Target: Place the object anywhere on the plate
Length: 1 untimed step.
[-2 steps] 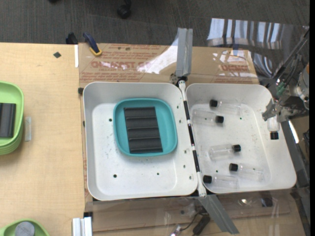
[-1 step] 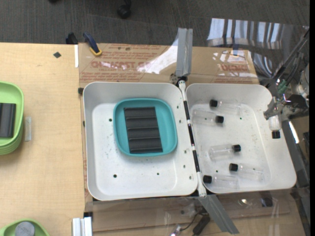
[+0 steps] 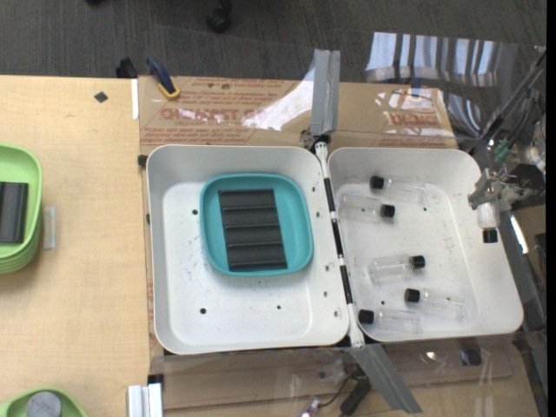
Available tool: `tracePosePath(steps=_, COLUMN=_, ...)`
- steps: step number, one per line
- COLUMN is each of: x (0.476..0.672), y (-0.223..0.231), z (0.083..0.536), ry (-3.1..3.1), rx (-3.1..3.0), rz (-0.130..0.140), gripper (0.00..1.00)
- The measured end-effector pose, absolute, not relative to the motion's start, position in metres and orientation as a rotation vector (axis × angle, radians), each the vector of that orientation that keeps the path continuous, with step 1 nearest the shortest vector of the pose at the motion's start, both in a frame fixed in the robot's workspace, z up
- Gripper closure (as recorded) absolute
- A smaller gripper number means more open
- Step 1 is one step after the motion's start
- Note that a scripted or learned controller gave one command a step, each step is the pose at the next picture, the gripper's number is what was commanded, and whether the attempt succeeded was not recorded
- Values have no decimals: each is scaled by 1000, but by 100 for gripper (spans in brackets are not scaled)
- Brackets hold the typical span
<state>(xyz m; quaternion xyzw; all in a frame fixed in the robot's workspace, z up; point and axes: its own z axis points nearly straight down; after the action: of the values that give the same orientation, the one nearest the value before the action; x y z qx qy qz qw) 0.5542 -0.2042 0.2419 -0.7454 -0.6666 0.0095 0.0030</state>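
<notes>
From the camera above, the wooden desk (image 3: 69, 320) carries 2 shallow white bins side by side, their glossy plastic walls meeting at a grey hinged strip. The left bin (image 3: 174, 311) holds a teal plate (image 3: 300, 233), square with rounded corners, and on its middle lies a dark ribbed block (image 3: 252, 228) with 4 raised bars. The right bin (image 3: 469, 311) holds about 5 clear tubes with black caps, scattered well apart: 1 near the top (image 3: 377, 182), 1 just below it (image 3: 387, 210), 1 mid-bin (image 3: 416, 262), 1 lower (image 3: 412, 296), and 1 at the bottom left corner (image 3: 366, 317). The pincer (image 3: 488, 200) hangs over the right bin's far right rim, and whether it is spread or pressed together cannot be told. Brown printed cardboard (image 3: 226, 111) lies behind the bins; a green tray (image 3: 22, 168) sits at the desk's left edge.
</notes>
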Motion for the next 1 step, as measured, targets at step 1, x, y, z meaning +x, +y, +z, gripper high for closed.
tracePosePath(steps=1, x=554, y=-205, z=250, ry=-2091, rx=-2335, rz=33, gripper=100)
